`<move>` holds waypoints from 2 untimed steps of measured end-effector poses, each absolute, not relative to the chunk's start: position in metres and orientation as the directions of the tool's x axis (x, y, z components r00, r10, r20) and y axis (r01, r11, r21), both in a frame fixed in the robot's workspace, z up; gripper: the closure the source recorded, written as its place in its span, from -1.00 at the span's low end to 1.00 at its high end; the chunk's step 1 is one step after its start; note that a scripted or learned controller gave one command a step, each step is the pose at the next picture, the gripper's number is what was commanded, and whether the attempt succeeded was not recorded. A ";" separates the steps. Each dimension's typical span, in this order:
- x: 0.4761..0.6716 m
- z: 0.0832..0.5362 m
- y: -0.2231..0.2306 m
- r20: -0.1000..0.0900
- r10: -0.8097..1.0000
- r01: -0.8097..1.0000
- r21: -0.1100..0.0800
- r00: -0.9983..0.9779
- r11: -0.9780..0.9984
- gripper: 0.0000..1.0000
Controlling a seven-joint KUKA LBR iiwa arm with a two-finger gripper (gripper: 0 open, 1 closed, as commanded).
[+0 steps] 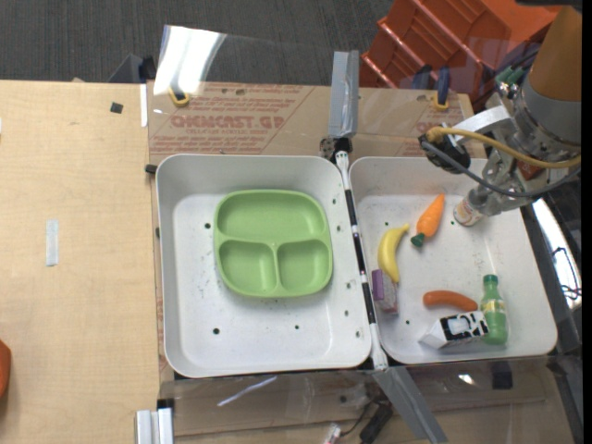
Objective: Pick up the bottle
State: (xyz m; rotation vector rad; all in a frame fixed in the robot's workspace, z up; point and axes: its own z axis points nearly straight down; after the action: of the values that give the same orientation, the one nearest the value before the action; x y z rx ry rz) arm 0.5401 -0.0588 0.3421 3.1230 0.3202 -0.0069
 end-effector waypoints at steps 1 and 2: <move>0.589 0.378 -0.165 -0.006 0.242 0.242 0.000 0.970 -0.970 1.00; 0.627 0.325 -0.223 -0.005 0.598 0.598 -0.003 0.802 -0.802 1.00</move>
State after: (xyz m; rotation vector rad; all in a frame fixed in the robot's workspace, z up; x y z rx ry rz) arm 0.6272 -0.2225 0.3246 2.9830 0.9894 -0.0096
